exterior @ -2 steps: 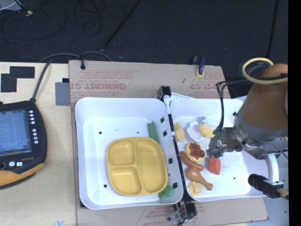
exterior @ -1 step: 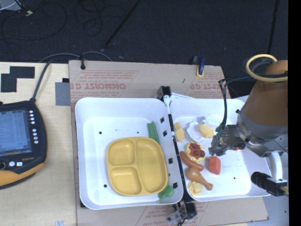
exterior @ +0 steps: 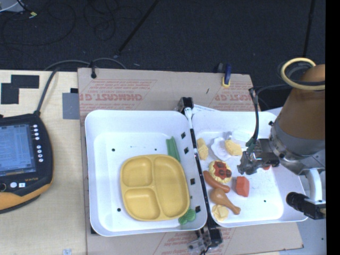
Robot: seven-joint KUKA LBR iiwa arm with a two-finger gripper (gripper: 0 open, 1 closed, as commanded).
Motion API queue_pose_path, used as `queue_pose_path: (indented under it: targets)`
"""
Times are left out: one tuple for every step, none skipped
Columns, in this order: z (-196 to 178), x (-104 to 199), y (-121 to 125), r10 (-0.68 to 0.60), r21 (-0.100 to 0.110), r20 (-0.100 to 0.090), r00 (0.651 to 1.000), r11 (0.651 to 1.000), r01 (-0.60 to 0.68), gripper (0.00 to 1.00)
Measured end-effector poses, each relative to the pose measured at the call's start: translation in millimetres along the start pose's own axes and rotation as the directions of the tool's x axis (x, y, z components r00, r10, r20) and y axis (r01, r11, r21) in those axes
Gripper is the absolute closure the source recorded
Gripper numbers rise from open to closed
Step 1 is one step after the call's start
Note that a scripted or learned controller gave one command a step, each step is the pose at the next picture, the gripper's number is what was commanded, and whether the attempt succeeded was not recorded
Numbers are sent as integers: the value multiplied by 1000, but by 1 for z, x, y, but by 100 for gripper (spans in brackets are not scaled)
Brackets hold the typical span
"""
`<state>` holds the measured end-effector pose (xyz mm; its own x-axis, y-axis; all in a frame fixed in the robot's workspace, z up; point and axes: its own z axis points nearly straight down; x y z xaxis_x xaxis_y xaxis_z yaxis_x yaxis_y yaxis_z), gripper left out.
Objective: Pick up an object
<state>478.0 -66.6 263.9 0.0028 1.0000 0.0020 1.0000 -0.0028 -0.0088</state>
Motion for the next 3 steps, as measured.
queue_pose_path:
  targets:
    - [-23, 32, -2, -6, -8, 1, 1000, 1000, 6, 100]
    - [-19, 10, 34, -1, -7, 3, 1000, 1000, 1, 100]
    - [-54, 109, 20, -14, -8, -2, 1000, 1000, 14, 100]
